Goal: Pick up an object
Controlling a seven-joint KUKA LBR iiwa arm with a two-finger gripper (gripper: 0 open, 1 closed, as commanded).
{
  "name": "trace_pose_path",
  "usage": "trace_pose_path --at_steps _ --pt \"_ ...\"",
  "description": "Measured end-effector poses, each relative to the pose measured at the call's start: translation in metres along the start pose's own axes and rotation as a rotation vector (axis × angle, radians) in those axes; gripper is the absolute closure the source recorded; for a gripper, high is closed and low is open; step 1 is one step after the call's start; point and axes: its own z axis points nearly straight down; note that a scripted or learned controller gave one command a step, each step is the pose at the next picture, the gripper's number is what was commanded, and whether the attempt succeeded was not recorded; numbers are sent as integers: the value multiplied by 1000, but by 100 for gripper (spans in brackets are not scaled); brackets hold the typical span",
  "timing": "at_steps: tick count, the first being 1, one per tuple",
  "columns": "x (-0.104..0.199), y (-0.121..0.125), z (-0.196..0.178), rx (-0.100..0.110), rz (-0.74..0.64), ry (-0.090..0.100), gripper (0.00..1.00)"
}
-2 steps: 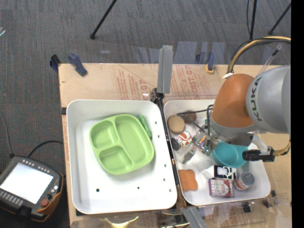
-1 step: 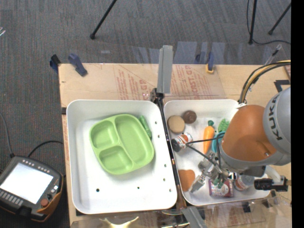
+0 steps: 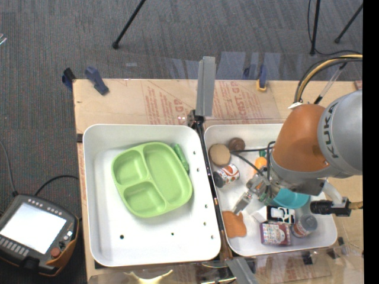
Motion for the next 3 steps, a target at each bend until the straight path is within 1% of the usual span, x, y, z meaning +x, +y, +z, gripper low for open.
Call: trace_pose_path --at_steps 1,2,3 --pt "-54 44 0 0 212 -1 0" --pt "-53 45 -10 0 206 -1 100" --pt "-54 103 -107 -10 104 -10 100"
